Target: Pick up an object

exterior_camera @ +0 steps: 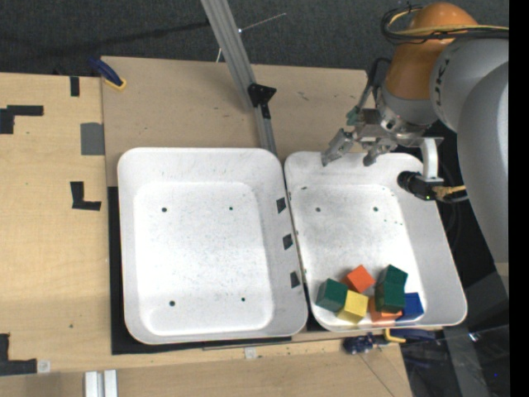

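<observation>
since the blocks [370,294] sit bunched in the near corner of the right bin [430,246], touching one another, any one of them is my target. they look like small rigid cubes, probably light, with flat faces that should take a squeeze well. the orange block [360,278] on the cluster's far edge looks freest; i'd take it across two opposite faces. my gripper [357,151] hangs over the bin's far rim, well apart from them, fingers spread and holding nothing. beside it lies the left bin [132,222].
</observation>
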Tool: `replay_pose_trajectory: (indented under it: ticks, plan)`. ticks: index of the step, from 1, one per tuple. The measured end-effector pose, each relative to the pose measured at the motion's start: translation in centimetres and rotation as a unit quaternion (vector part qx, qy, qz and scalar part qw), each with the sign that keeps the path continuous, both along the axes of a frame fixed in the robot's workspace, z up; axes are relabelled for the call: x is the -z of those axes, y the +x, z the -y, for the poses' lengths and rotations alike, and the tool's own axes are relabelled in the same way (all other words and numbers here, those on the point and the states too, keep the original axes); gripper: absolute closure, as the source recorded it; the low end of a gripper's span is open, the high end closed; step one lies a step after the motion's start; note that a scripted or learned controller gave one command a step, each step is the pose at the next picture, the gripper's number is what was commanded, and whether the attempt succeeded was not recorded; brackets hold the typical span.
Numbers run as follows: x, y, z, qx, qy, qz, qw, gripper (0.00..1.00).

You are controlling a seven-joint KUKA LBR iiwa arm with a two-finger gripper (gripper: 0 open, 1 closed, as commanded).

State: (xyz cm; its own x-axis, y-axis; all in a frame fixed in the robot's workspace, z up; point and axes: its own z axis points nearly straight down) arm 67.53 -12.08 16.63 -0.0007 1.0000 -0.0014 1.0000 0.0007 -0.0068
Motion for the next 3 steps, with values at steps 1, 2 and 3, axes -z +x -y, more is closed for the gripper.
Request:
replay_pose_trajectory:
  ticks: [1,2,3]
  plan:
    - [4.6,-0.7,-0.3,0.0,0.0001,0.0,1.0,0.0]
    - [3.3,-0.6,-0.4,-0.001,0.0004,0.003,1.0,1.0]
    - [-1.0,-0.3,-0.2,0.0,0.0006,0.005,1.0,1.0]
